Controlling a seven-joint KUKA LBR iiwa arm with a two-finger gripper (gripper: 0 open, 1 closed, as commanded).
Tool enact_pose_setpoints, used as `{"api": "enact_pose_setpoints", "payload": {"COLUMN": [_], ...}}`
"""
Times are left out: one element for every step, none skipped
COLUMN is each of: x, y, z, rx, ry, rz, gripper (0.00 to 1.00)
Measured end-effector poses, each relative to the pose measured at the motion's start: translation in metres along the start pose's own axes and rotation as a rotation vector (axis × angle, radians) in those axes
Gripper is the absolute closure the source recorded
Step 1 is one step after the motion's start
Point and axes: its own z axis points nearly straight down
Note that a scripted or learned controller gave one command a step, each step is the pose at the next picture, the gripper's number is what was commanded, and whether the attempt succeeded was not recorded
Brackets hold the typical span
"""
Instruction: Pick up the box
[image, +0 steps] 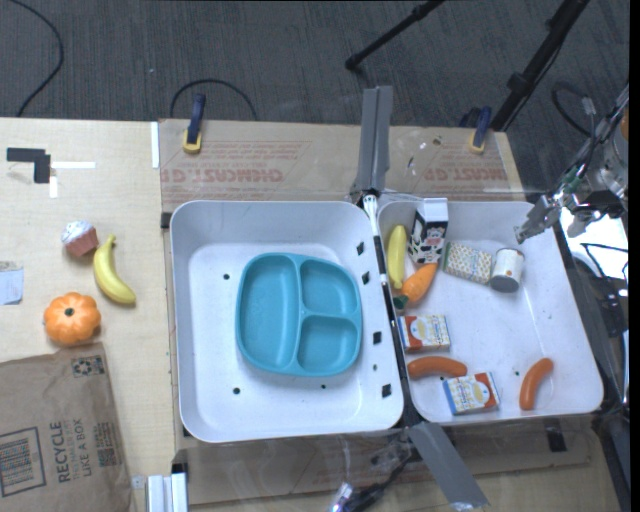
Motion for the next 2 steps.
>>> {"api": "enact_pose_setpoints", "payload": {"x": [-0.020, -0.021], "y": [-0.002, -0.002], "z": [0.068, 0.053], "rx": [0.003, 0.000], "ry": [0.001, -0.001], "rz": [0.147, 0.094], "gripper": [0.00, 0.00]}}
